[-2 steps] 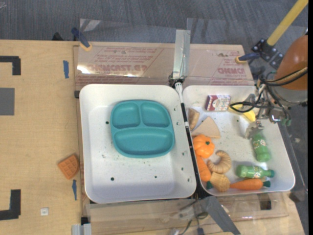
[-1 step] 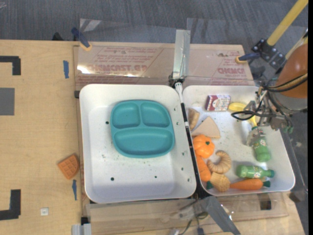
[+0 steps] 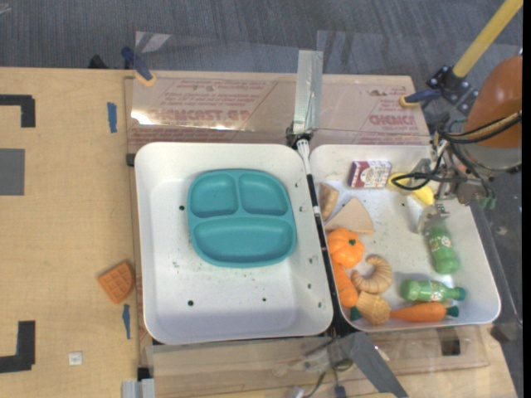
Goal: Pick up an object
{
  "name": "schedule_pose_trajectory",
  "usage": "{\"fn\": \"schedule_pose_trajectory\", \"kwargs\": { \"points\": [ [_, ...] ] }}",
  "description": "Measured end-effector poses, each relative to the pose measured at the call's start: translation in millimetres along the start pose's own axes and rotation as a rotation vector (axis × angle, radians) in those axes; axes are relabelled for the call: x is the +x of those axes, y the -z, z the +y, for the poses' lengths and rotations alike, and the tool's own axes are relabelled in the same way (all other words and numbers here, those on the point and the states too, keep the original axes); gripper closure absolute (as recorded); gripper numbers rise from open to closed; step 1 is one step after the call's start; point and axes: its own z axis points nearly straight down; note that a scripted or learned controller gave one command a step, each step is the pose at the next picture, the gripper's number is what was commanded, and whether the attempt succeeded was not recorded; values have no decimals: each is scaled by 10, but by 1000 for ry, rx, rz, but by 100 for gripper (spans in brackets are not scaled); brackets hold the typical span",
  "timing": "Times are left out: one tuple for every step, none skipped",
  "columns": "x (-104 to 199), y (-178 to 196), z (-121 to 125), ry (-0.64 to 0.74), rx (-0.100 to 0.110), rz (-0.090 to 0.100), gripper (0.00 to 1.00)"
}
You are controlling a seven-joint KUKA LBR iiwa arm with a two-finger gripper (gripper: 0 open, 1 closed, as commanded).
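**Now the tool hangs over the right bin's far side**

Now the tool [image 3: 435,210] is low at about two o'clock of the right bin [image 3: 489,288], just above the upper green bottle [image 3: 442,249]. I cannot tell whether it is open or closed, because cables and the wrist cover it. No object shows inside it, so I judge the pick is not yet done.

Candidates lie close together in this bin. A yellow piece [image 3: 421,194] is just beside the tool at ten o'clock from it, and a small box [image 3: 369,173] is at twelve o'clock of the bin. The pumpkin [image 3: 346,248] and croissant [image 3: 373,274] sit toward the left wall. A second bottle [image 3: 431,291] and a carrot [image 3: 417,312] lie along the near edge.

The left bin [image 3: 162,222] carries a teal tray [image 3: 241,216]. A waffle [image 3: 117,281] lies apart on the counter [image 3: 58,181].
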Motion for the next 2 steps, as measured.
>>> {"fn": "schedule_pose_trajectory", "kwargs": {
  "points": [
    [276, -4, 34, 125, 2, -18, 0],
    [-279, 21, 869, 120, 4, 12, 0]
  ]
}}
